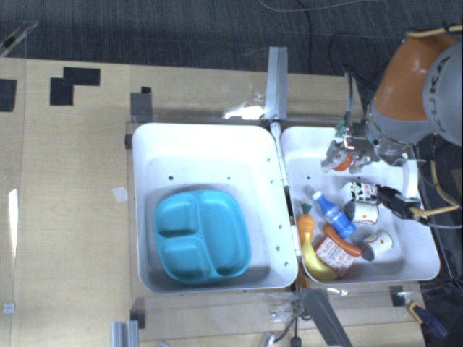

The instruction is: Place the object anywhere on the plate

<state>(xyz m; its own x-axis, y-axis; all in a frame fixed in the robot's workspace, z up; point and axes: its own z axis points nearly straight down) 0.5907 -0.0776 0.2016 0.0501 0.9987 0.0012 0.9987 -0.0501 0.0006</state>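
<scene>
1. Tool point(346, 157): it sits over the far part of the right bin point(427, 266). A small orange-red object point(343, 163) shows between its fingers, so it reads as clenched on that object, though the view is coarse.
2. Object: at the tool, above the right bin's far-left area. Its long axis cannot be told.
3. Plate point(202, 235): a blue, three-compartment plate lying flat in the near part of the left bin point(210, 147). Nothing lies in its compartments.
4. Key relation: the plate lies to the left of the tool and nearer the camera, across the divider point(283, 194) between the bins. Judged from this, the coming move is a carry leftward and forward over that divider, then a lowering.
5. Right bin contents, all nearer than the tool: a blue bottle point(334, 214), a carrot point(306, 226), a banana point(317, 262), a sausage point(341, 241), and two cups point(380, 242).
6. Surface point(65, 215): bears both bins side by side.
</scene>
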